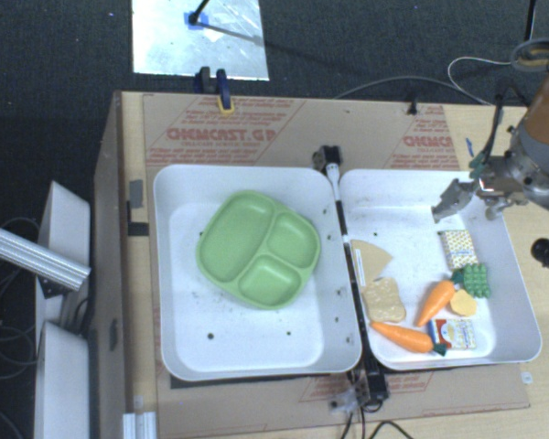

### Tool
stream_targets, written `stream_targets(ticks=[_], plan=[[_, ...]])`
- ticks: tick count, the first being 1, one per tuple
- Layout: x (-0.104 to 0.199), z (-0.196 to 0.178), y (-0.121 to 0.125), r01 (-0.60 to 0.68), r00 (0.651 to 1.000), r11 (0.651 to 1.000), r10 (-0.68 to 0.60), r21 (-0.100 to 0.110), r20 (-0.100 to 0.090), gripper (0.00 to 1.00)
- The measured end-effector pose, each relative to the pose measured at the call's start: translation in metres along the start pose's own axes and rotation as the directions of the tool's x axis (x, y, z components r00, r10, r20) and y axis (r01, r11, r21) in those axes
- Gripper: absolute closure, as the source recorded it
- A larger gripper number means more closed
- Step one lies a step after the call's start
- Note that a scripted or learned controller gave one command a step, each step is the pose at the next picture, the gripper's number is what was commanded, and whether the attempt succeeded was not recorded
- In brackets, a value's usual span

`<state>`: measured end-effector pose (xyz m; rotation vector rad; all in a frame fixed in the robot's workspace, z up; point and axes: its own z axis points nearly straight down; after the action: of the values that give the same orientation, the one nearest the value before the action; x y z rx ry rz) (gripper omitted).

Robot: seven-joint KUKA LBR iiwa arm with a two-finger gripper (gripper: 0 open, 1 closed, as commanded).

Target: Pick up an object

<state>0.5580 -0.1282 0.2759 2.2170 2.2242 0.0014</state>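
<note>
Grey arm enters from right; two-finger gripper [473, 197] hangs over the upper right part of the right-hand shallow white bin [398, 190]. Fingers spread apart, nothing between them. Candidate objects lie below the gripper, toward the bin's near edge: patterned white packet [457, 245] closest, then green studded block [476, 279], two orange plastic carrots [435, 301] [402, 336], tan bread-shaped piece [383, 299]. None touches the gripper. Left-hand white bin [178, 245] holds a pale green divided plate [258, 248].
</note>
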Motion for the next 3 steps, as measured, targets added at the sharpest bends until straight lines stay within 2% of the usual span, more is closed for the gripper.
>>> stream_targets(ticks=[1, 2, 3], plan=[[-0.026, 0.125, 0.000, -0.002, 1.000, 1.000, 0.002, 0.003, 0.000, 0.00], [-0.035, 0.192, -0.032, -0.002, 1.000, 1.000, 0.002, 0.001, 0.000, 0.00], [-0.030, 0.192, -0.072, -0.002, 1.000, 1.000, 0.002, 0.001, 0.000, 0.00]])
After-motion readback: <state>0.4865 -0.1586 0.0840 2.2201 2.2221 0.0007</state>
